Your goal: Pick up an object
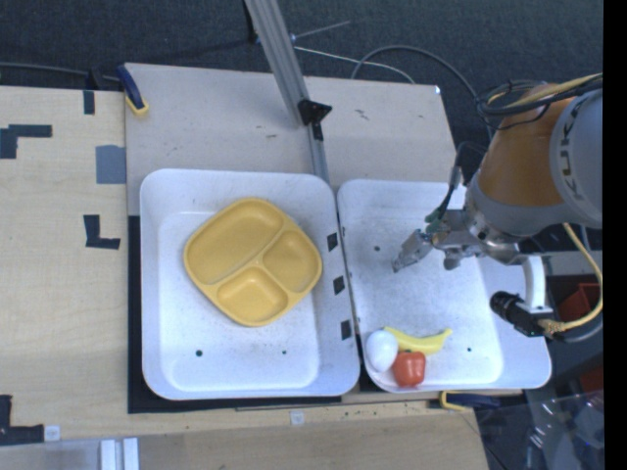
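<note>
Three small items lie together at the front edge of the right bin [460,351]: a white ball [380,351], a yellow banana [423,340] and a red pepper-like piece [410,368]. A yellow divided plate [253,260] sits in the left bin [167,292]. My gripper [427,259] hangs over the middle of the right bin, well behind the three items and apart from them. It looks open, with nothing between its fingers.
A slanted metal post [284,57] rises from the back of the ridge between the bins. The grey and orange arm [534,174] covers the right bin's far right side. Black cables [519,311] hang by that bin's right rim.
</note>
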Action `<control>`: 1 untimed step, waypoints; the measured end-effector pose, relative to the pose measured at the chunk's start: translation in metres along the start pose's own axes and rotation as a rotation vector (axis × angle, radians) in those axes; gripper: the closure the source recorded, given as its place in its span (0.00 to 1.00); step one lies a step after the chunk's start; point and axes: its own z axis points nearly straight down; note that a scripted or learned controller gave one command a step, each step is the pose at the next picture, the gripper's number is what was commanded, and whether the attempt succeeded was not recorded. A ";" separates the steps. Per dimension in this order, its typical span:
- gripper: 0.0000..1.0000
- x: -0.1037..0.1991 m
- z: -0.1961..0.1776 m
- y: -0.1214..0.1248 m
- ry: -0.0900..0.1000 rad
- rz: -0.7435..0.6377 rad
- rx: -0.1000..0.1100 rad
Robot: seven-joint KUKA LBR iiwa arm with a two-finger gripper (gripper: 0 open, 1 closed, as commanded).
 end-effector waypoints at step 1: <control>0.00 0.000 0.000 0.000 0.000 0.000 0.000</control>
